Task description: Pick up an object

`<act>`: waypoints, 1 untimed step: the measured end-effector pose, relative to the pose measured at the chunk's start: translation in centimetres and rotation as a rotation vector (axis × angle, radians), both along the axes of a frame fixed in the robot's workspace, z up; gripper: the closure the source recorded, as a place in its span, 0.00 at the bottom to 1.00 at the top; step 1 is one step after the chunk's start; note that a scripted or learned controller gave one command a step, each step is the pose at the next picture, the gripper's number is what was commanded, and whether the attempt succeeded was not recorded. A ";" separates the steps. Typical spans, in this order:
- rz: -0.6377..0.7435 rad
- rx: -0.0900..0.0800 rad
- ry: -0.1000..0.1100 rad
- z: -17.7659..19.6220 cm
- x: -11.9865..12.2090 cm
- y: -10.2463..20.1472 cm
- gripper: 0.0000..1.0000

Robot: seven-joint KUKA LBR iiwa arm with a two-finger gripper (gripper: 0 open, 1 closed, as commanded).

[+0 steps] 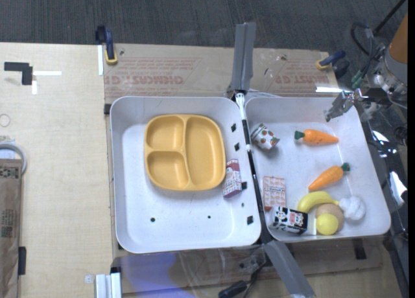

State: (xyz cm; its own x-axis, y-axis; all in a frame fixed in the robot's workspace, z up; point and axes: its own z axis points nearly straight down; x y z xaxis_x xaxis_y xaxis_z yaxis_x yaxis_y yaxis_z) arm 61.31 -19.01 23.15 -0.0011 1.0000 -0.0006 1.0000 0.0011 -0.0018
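The right bin (363, 136) holds several toy foods. An orange carrot (316, 137) lies near the back and a second carrot (329, 176) lies slantwise below it. A small red-and-white carton (264, 137) sits at the bin's left side, with a pink packet (274, 193) flat in front of it. A banana (314, 199), a lemon (328, 225), a white garlic-like piece (352, 207) and a black-and-white milk carton (289, 219) crowd the front. My gripper (338, 105) hangs over the bin's back right corner, up and to the right of the first carrot, with nothing seen in it.
The left bin (130, 186) holds a yellow divided plate (185, 152) and a small packet (232, 179) against its right wall. A grey divider post (243, 57) rises between the bins at the back. Cables and the arm (389, 76) crowd the right edge.
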 end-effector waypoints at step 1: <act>0.304 -0.001 -0.004 -12.8 0.4 -0.4 0.00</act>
